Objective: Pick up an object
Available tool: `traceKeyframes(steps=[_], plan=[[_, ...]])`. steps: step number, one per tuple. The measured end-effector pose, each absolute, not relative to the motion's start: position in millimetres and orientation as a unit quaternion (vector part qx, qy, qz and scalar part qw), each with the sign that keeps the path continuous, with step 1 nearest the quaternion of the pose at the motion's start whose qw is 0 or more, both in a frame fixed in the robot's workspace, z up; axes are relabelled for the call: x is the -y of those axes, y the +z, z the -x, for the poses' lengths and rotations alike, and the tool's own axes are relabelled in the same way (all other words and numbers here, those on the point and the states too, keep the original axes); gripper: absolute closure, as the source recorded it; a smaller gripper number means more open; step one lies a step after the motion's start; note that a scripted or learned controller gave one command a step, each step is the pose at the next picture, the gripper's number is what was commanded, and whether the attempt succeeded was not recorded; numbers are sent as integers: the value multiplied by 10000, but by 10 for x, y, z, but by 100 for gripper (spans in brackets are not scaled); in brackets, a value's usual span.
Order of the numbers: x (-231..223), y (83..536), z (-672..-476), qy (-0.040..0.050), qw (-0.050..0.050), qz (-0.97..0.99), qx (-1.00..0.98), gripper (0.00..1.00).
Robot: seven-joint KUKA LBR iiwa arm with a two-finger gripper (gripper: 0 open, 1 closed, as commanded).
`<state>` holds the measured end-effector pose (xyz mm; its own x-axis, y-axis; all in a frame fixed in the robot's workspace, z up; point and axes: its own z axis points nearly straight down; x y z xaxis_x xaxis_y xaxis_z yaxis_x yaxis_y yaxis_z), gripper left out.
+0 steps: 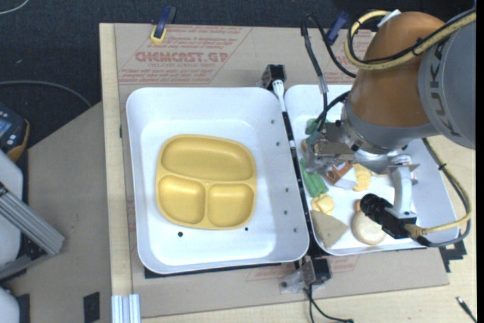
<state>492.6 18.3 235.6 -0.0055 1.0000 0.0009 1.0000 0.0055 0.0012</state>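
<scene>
The arm (pixel 412 79) is hung over the right bin (pixel 299 98), while a yellow divided tray (pixel 206 181) is left alone in the left bin (pixel 144 163). The gripper (pixel 329 150) is set low among small food pieces — whether anything is clasped cannot be told. One separate piece — perhaps the yellow bit (pixel 323 203) — should be targeted squarely.

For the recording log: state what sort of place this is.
Most likely a robotics lab work cell. A grey and orange robot arm reaches over two white bins on a board clamped to a bench; a yellow divided plate and toy-like food pieces serve as grasping props; cables trail around.
</scene>
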Motion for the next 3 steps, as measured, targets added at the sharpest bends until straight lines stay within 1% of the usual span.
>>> traceKeyframes(steps=[1,2,3], plan=[[-615,2215,-4939,-10,-22,-7054,-7088,100],[-840,2335,-4924,8,4,-7060,-7082,100],[-697,2222,-4853,-16,-17,-7076,-7066,100]])
